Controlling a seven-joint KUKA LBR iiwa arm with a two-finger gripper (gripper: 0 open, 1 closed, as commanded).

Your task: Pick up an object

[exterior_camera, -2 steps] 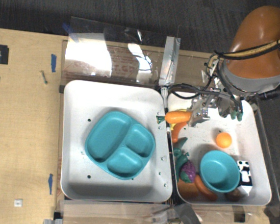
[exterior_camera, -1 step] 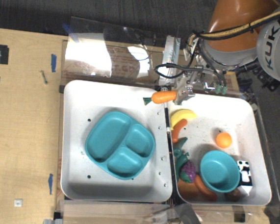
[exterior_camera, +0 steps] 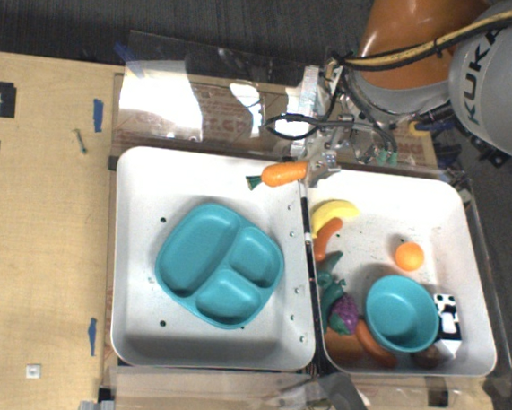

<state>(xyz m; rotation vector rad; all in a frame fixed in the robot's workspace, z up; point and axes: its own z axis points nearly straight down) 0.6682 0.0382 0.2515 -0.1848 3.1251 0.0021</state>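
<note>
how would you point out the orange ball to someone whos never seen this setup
Look in the right white bin, toward its middle right. The orange ball sits just above the teal bowl. It is the one small round orange piece, unlike the long carrot.

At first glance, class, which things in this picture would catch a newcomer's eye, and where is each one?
The teal divided plate in the left bin stands out first. Next comes the toy carrot at the bins' far edge, right at the gripper. The right bin holds a teal bowl, a banana and a small orange.
</note>
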